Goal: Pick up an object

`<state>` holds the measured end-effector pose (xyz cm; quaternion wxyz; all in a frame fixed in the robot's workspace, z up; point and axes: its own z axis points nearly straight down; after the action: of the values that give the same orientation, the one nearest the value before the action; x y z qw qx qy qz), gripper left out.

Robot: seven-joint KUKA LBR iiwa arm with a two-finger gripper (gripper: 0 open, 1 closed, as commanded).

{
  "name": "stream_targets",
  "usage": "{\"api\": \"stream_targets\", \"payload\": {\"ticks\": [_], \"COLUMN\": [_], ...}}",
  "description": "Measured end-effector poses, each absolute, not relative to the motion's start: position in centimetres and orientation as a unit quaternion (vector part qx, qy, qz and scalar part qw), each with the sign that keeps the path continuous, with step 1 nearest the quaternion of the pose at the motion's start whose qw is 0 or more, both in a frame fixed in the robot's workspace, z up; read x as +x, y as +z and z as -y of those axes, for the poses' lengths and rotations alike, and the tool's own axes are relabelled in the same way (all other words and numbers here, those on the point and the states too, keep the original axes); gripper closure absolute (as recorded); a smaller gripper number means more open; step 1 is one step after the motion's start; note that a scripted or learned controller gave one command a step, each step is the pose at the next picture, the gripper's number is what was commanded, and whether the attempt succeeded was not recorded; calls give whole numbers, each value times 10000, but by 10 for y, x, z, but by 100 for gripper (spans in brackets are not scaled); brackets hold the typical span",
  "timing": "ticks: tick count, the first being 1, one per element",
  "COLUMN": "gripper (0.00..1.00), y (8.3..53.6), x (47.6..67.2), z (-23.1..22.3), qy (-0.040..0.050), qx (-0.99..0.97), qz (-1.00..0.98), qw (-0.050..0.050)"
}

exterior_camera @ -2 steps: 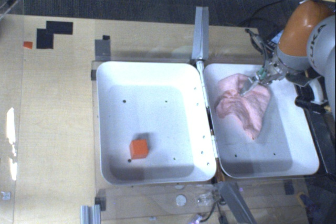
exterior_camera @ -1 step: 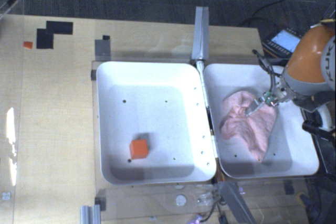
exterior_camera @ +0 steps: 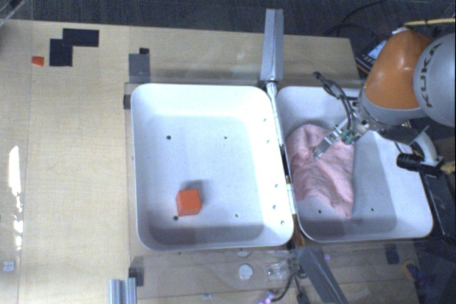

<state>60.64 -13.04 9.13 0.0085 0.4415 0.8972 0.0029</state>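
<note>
Nearest me, I see a small orange block (exterior_camera: 189,202) lying low in the left bin (exterior_camera: 149,153). Farther right, a crumpled pink cloth (exterior_camera: 324,178) fills the right bin's (exterior_camera: 406,210) left half; my gripper (exterior_camera: 335,140) sits at its upper edge, state I cannot tell.

A pale wooden bench (exterior_camera: 71,174) bears two shallow white bins (exterior_camera: 206,103) side by side.

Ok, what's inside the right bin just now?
A crumpled pink cloth lies in the right bin, with the hand over its upper edge. Anything beneath the cloth is covered.
</note>
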Motion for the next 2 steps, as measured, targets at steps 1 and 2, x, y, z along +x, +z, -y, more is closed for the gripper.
{"api": "stream_targets", "payload": {"ticks": [1,2], "gripper": [0,100], "y": [90,105], "x": [641,644], "z": [98,97], "qy": [37,59], "qx": [5564,5548], "qz": [-8309,-8319], "qw": [58,104]}}
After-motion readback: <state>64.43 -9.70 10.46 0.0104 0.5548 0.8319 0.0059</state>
